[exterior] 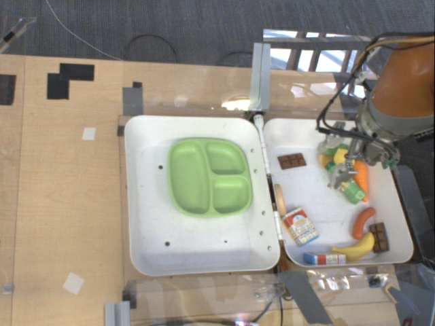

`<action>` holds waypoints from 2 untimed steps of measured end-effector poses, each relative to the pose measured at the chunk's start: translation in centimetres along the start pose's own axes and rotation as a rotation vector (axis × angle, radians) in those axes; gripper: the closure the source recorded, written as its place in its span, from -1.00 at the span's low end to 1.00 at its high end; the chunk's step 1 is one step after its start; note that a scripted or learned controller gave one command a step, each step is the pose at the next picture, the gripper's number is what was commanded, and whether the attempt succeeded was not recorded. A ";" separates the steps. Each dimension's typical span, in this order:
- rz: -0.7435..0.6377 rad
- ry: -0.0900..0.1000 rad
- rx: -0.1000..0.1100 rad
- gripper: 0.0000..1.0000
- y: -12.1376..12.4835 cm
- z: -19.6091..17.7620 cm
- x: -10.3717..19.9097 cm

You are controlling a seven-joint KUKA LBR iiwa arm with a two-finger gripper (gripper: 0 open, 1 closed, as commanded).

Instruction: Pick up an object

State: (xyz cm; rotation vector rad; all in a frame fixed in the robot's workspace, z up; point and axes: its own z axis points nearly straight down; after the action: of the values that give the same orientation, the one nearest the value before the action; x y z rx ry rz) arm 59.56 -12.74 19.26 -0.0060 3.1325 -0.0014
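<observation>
Nearest the camera, along the right bin's (pixel 289 244) front wall, a small blue-and-white tube (pixel 323 258) lies flat, its lettering too small to read. A smooth yellow banana (pixel 356 248) curves just beside it, touching a ridged brown chocolate block (pixel 379 237). A glossy red sausage (pixel 363 221) sits just above those. To the left, a red-and-white carton (pixel 300 225) lies tilted, its print illegible. Next door, the left bin (pixel 146 250) carries a matte green plate (pixel 208 176) with three compartments. Further back, a second chocolate bar (pixel 292 160) lies alone. The gripper (pixel 344 174) hangs over a cluster of a green block (pixel 353 193), an orange carrot (pixel 361 176) and yellow pieces (pixel 332 153). Whether it grasps anything, I cannot tell.
</observation>
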 end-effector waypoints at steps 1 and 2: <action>0.104 -0.009 0.001 -1.00 -2.7 10.2 -1.4; 0.087 -0.004 0.002 -1.00 -5.0 10.3 2.7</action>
State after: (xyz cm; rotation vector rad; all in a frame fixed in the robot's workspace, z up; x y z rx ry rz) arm 56.95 -17.75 8.95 0.1300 3.1255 -0.0041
